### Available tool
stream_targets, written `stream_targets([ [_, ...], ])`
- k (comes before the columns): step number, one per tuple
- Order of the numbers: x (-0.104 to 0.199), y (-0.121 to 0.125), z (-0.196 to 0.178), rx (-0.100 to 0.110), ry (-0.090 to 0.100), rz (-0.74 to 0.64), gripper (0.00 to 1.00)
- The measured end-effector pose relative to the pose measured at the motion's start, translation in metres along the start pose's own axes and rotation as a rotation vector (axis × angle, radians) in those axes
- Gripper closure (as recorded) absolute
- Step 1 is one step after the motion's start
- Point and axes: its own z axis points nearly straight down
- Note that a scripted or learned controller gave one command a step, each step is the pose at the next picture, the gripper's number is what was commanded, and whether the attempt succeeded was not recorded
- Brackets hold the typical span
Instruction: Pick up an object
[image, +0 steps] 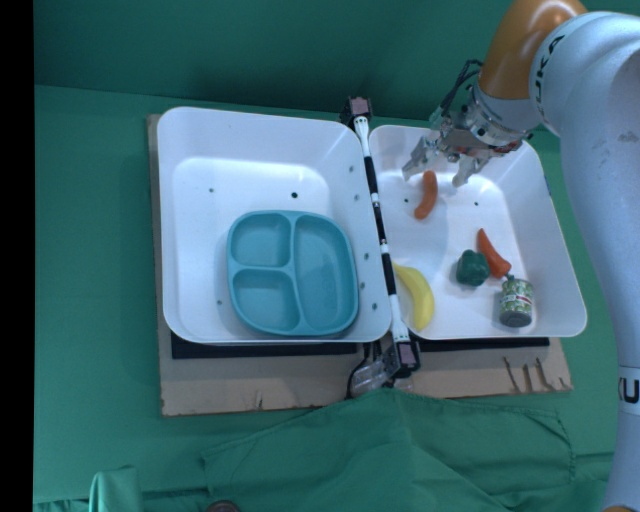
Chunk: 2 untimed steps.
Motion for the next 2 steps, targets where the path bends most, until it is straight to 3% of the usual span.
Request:
stream_targets([
  [1, -0.001, 0.002, -0.013, -0.007, -0.002, 0.003, 1.00],
  [2, 0.025, -0.020, -0.121, 0.001, 0.001, 0.000, 1.00],
])
